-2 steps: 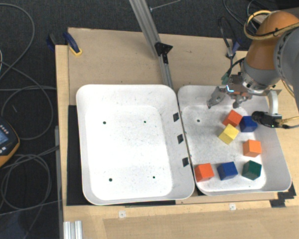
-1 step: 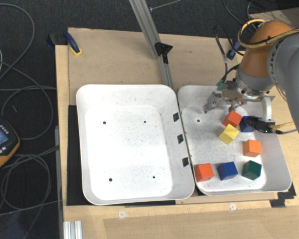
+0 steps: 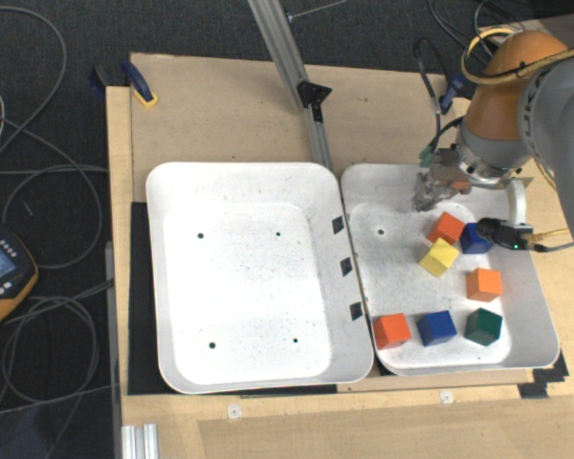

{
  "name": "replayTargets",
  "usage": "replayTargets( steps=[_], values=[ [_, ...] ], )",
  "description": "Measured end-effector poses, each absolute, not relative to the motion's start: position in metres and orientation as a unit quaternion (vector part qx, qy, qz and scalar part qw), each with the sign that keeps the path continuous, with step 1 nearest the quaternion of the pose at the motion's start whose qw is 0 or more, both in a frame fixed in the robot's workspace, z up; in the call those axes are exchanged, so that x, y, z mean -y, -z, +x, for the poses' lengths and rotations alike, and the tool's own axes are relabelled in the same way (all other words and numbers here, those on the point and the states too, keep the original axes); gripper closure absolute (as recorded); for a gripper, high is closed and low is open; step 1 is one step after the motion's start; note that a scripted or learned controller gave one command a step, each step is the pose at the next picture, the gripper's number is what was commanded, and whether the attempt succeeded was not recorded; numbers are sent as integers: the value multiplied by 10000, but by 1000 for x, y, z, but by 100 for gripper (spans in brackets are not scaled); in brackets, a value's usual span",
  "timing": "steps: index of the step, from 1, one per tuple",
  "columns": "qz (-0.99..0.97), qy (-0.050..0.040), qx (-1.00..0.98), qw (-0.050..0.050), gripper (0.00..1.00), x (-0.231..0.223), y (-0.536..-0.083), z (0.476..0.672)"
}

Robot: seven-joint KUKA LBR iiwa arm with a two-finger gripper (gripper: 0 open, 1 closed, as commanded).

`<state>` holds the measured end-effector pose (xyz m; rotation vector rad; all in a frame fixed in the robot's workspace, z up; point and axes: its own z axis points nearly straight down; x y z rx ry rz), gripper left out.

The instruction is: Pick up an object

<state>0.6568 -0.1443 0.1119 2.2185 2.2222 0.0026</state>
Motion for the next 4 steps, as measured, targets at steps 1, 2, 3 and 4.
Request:
replayTargets(
  steps=[1, 2, 3, 4],
  values=[
    [7068, -24, -7074, 34, 100, 144, -177, 654],
    [7067, -18, -7075, 24, 100, 144, -207, 656],
    [7047, -13, -7095, -11, 100, 83, -206, 658],
    [7048, -23, -7094, 8, 100, 32, -225, 658]
  ],
)
